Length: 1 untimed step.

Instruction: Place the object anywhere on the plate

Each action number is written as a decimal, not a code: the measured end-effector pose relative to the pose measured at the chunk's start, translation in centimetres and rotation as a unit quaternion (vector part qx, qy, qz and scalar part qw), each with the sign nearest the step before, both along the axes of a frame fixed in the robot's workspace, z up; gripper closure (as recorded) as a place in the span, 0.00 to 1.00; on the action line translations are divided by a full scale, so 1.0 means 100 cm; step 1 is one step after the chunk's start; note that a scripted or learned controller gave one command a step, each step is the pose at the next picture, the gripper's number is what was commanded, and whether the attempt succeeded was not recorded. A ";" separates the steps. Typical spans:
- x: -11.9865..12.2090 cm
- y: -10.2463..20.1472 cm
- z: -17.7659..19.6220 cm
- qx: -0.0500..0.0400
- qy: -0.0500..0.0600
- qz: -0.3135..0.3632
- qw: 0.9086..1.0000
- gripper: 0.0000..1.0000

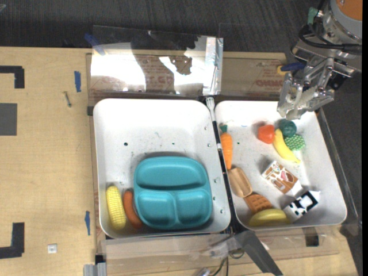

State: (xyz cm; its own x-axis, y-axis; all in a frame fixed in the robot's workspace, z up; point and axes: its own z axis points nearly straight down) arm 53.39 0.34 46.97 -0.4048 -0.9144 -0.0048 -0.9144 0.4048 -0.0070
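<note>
A teal divided plate (171,195) lies in the left bin (115,125), toward its front. My gripper (298,107) hangs over the far right part of the right bin (328,154). Its fingers stand open with nothing between them. Just below it lie a green broccoli piece (289,127), a yellow banana (283,146) and a red-orange tomato (266,133). An orange carrot (226,147) rests along the right bin's left wall.
Beside the plate on its left lie a yellow corn cob (115,207) and an orange piece (130,207). The right bin's front holds a printed carton (280,177), a black-and-white block (303,203), a lemon (268,216), a waffle (257,202) and a tan bread piece (240,182).
</note>
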 end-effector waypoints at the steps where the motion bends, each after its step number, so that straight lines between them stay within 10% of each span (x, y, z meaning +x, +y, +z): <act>1: -0.054 0.010 -0.090 0.001 0.004 -0.077 0.997 1.00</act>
State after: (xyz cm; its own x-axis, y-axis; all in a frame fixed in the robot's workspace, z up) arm 48.03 1.31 37.94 -0.5411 -0.8409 -0.0021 -0.8409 0.5411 0.0007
